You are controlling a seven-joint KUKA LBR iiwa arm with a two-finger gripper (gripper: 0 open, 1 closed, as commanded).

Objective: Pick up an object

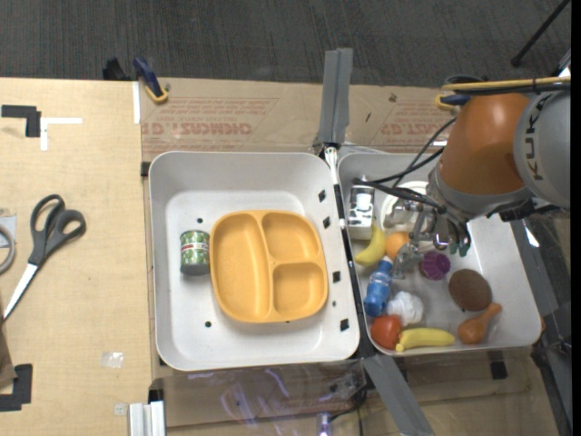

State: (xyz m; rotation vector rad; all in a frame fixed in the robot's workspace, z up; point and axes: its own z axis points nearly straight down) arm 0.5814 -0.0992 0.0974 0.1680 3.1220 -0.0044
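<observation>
Yellow banana [425, 338] is lying at the near rim of the right bin [519, 271], beside a tomato [386, 331] and a white lump [405, 306]. Pincer [427, 236] is hovering over this bin, above an orange [396, 243] and a purple ball [436, 264]; whether it is gripping anything cannot be told. "KUKA" is showing on the arm [536, 157]. Left bin [172, 243] is holding a yellow divided tray [269, 265] and a green can [194, 252]. Mirrored print on the cardboard [227, 121] is not legible.
</observation>
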